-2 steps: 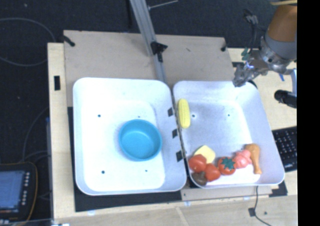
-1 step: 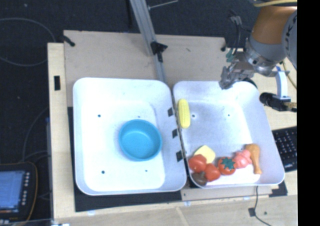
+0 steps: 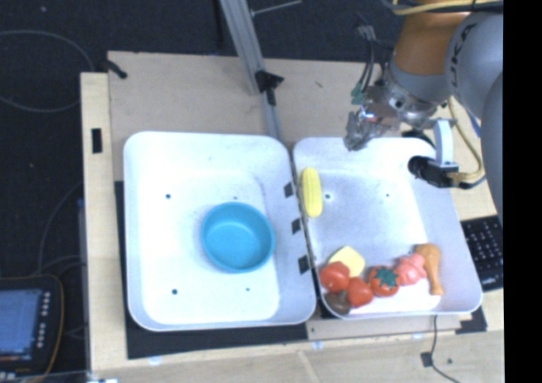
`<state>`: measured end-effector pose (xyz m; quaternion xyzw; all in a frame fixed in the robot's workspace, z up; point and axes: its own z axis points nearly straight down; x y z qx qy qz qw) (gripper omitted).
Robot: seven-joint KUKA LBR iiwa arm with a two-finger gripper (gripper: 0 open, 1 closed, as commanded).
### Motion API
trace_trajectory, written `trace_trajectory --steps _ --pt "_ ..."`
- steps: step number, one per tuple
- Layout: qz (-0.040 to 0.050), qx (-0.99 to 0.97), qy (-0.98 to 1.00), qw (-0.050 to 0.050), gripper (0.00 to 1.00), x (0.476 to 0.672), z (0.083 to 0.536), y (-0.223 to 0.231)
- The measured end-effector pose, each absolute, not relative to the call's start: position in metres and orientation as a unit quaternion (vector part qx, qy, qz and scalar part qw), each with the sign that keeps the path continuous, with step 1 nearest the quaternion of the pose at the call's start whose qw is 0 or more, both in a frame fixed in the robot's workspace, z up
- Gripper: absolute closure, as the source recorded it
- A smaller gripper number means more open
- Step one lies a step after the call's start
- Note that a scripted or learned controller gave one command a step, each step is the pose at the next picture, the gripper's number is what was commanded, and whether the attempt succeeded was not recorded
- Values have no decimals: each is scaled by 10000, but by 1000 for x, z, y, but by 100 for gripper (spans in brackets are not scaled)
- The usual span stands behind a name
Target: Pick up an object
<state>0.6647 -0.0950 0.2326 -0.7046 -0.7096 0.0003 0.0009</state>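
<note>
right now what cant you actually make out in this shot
- gripper, camera view: too small and blurred to tell open or shut.
- dark thing under the tomatoes, near corner of the right bin: mostly covered by the toy food.
- keyboard: cut off at the right edge.

No legible text, label, brand, number or sign anywhere.

- We see a yellow corn cob (image 3: 311, 191) lying lengthwise, centre frame, at the right bin's left wall.
- Lower right: yellow wedge (image 3: 347, 260), red tomatoes (image 3: 346, 283), strawberry (image 3: 385, 280), pink piece (image 3: 410, 269), orange drumstick (image 3: 430, 266), clustered.
- Blue bowl (image 3: 237, 236), upright, centre-left.
</note>
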Motion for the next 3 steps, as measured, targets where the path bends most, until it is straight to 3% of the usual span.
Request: trace_trajectory --steps 1,3 --pt "13 -7040 -7102 37 100 669 228 -35" --pt "47 -7036 -7106 69 100 657 232 83"
